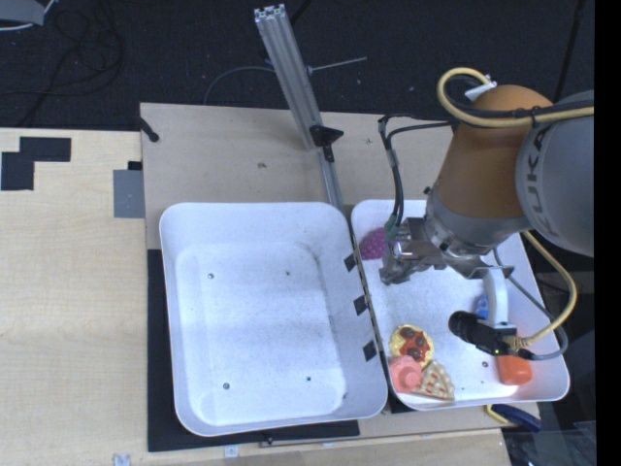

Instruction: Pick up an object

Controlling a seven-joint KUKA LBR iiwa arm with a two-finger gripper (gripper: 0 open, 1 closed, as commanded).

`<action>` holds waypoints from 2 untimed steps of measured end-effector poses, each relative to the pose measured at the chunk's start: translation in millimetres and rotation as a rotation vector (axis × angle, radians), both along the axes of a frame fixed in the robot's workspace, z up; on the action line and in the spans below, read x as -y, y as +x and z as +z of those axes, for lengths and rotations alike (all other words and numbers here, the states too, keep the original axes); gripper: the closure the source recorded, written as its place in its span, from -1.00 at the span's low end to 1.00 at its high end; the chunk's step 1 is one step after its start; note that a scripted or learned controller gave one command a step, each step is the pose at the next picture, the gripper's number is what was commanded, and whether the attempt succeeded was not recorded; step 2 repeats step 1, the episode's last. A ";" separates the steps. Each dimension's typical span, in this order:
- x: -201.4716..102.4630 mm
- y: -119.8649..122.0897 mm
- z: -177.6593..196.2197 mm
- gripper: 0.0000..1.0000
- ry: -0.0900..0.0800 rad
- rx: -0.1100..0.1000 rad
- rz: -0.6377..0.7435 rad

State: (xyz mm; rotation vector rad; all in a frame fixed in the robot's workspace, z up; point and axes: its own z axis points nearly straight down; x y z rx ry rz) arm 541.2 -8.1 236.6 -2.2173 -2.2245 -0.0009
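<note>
Magenta, the small lumpy toy is lying at the right bin's far-left corner; the gripper is hovering just beside it, fingers' spread unclear; next, closing around it.

Both white bins look like matt, faintly speckled plastic. The desk is pale, smooth wood. The slanted rail is ribbed, dull metal.
</note>
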 end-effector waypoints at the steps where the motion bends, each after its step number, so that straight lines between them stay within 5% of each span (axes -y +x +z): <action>1: -52.7 5.5 -11.3 1.00 0.000 -0.002 0.000; 2: -52.7 5.5 -11.3 1.00 0.000 -0.002 0.000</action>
